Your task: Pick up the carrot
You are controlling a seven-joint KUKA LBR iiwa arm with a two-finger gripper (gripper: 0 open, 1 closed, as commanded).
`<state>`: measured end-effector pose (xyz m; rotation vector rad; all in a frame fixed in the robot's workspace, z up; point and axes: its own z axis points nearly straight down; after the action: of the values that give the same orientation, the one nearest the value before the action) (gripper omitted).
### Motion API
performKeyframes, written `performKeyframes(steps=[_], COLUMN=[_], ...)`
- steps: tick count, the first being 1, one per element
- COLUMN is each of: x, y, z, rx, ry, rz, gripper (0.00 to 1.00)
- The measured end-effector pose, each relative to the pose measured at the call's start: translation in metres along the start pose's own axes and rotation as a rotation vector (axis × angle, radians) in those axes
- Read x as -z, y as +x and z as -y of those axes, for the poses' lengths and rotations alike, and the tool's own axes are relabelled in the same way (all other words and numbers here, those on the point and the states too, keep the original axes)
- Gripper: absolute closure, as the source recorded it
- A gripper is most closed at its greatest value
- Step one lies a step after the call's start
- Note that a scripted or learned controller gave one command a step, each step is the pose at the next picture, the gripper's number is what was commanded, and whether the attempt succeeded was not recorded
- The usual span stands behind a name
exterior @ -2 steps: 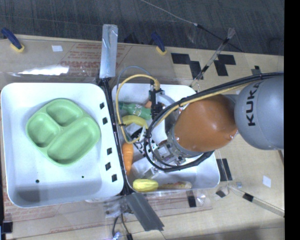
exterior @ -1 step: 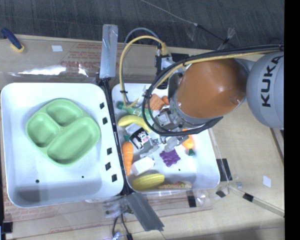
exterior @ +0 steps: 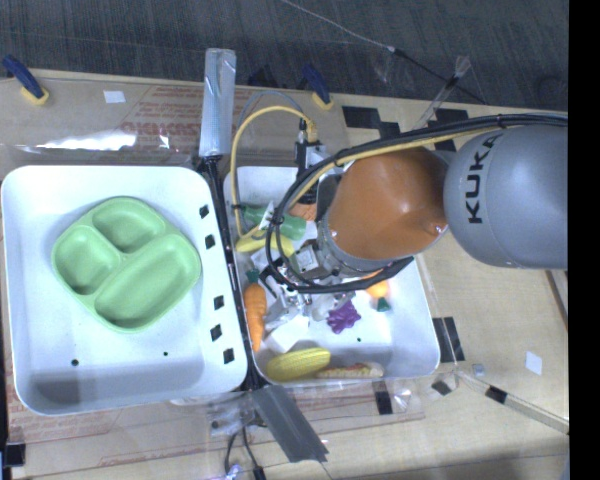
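The carrot is a short orange piece lying lengthwise against the left wall of the right bin, in its front half. The grey arm with its orange band hangs over the middle of that bin. Its gripper points down just to the right of the carrot, close to its upper end. Cables and the wrist hide most of the gripper, and nothing can be seen held in it.
Beside the carrot lie a yellow corn cob at the front, purple grapes, a green piece and a yellow piece. A green divided plate sits in the left bin.
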<state>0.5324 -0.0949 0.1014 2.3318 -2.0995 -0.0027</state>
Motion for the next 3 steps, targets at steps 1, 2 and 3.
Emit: performKeyframes(steps=[1, 2, 3], x=[0.001, 0.062, 0.009], y=[0.023, 0.086, 0.122], z=[0.073, 0.09, 0.06], rx=[-0.304, -0.639, -0.525], ry=[0.006, 0.009, 0.001], rz=[0.002, 0.003, 0.004], gripper=[0.0, 0.0, 0.0])
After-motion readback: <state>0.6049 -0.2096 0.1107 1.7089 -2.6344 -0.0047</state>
